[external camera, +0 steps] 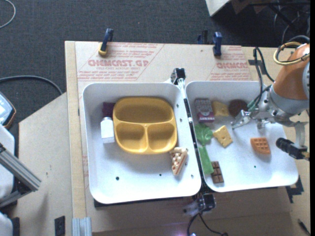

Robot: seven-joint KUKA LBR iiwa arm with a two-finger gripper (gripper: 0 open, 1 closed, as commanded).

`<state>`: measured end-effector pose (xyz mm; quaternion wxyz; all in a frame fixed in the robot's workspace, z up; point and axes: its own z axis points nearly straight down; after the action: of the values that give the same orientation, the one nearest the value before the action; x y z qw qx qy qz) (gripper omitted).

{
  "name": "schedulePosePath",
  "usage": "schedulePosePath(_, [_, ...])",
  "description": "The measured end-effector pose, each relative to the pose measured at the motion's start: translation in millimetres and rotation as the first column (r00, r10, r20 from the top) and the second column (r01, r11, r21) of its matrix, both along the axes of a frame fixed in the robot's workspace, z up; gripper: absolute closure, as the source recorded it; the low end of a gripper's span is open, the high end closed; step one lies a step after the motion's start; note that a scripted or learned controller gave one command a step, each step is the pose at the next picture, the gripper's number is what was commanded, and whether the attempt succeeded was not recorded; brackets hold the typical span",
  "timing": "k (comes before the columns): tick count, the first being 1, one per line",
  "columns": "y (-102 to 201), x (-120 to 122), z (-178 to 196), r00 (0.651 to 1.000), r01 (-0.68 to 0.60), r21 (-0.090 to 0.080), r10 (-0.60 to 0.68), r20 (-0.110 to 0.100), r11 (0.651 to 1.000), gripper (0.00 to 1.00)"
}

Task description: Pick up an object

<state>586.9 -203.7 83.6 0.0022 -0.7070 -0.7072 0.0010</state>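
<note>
Right now metal hand w/ prongs spread, empty, beside gridded orange waffle in right bin.

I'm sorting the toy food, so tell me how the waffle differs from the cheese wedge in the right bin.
The waffle is orange-brown with a grid of square pockets; the cheese wedge is pale yellow with a few holes. The waffle looks roughly square, the cheese wedge triangular. The waffle lies toward the arm's side, the cheese wedge nearer the green piece. Both lie loose on the right bin floor.
</note>
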Motion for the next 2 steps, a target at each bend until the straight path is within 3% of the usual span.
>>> schedulePosePath(1, [-0.4, 1.1, 12.2, 1.0, 0.0, -0.002, 0.0, 0.005, 1.0, 1.0])
schedulePosePath(2, [-10.8, 5.2, 66.1, 1.0, 0.0, -0.006, 0.0, 0.012, 1.0, 1.0])
